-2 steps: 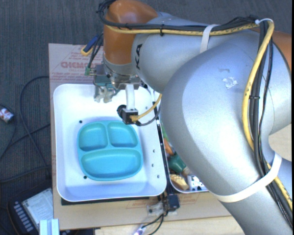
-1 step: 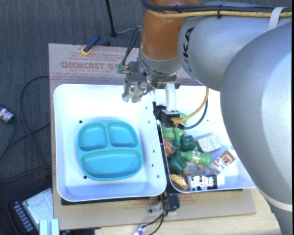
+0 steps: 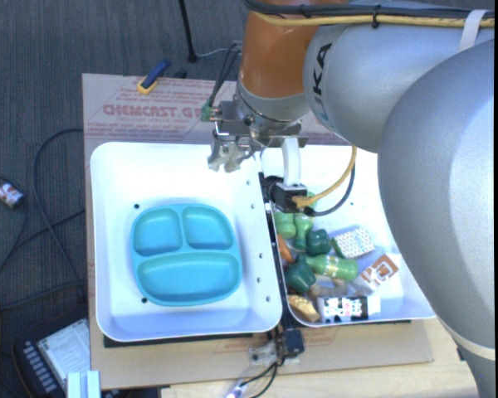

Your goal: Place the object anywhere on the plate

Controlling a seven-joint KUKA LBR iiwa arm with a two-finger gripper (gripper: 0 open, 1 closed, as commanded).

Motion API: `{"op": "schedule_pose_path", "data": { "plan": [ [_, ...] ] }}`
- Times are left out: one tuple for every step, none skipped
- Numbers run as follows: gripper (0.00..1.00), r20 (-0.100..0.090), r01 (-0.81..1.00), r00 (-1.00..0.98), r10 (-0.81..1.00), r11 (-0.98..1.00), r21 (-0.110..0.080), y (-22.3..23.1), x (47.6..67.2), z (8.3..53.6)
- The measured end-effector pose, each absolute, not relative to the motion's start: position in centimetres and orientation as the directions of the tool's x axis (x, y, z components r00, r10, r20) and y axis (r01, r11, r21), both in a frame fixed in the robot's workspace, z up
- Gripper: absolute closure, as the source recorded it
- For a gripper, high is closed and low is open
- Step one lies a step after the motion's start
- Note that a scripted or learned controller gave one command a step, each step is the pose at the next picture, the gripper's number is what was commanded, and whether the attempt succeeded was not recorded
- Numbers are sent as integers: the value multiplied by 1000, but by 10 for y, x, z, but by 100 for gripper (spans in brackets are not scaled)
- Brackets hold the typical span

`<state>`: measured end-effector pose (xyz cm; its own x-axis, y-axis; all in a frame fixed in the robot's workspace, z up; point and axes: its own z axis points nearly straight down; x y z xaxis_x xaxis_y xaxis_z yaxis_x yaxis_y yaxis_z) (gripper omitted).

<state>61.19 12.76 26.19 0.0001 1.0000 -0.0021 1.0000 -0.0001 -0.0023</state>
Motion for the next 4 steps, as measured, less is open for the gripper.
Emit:
{"op": "schedule_pose_path", "data": {
  "plan": [
    [100,-2,1000,-1,1000,1,-3,128,612,271],
    [100,1,1000,-2,1000,2,0,194,623,299],
    [100,0,1000,-2,1000,2,1,233,641,337],
    [100,-3,1000,-1,1000,1,-3,232,647,257]
  ]
}}
